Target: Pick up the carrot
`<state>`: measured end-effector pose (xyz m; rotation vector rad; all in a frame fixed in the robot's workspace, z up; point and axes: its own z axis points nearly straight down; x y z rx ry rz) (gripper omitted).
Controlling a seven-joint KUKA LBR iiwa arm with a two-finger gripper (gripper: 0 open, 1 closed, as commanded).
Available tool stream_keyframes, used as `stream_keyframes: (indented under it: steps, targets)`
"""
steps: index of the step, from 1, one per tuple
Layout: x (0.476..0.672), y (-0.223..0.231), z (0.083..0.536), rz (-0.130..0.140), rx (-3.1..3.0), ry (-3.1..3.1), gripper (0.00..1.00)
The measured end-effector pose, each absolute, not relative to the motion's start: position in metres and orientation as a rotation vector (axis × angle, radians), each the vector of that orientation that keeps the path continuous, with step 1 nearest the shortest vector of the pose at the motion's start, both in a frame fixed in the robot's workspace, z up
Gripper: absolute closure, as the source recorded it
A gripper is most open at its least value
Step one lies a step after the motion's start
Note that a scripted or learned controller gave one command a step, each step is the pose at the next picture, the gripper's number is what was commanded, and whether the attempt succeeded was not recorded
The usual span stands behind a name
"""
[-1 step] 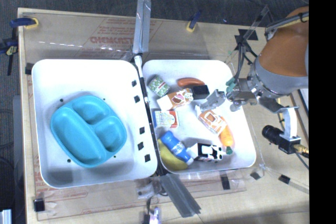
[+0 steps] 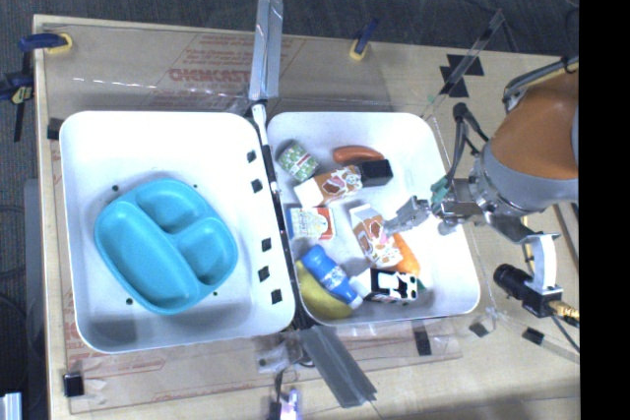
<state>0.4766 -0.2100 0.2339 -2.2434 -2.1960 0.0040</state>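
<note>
The carrot (image 2: pixel 407 258) is a small orange piece lying in the right bin (image 2: pixel 445 152), near its front right, partly tucked under a red-and-white snack packet (image 2: pixel 375 237). My gripper (image 2: pixel 405 215) reaches in from the right and hangs just above and behind the carrot, over the packet's upper edge. Nothing can be seen held in it. The orange-banded wrist (image 2: pixel 536 138) sits over the bin's right rim.
The right bin is crowded: a sausage (image 2: pixel 357 154), black block (image 2: pixel 375 172), green can (image 2: pixel 295 159), small carton (image 2: pixel 310 223), blue bottle (image 2: pixel 330 275), banana (image 2: pixel 320 298) and cow-patterned box (image 2: pixel 396 286). The left bin (image 2: pixel 89 143) holds a blue divided plate (image 2: pixel 165 244).
</note>
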Motion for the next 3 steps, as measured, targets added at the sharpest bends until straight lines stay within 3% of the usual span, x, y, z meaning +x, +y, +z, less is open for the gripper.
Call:
stream_keyframes:
  steps: [1, 3]
  targets:
    - [0.477, -0.207, 0.203, 0.004, -2.224, -2.215, 0.0]
    - [0.477, -0.21, 0.185, 0.003, -2.165, -2.272, 0.0]
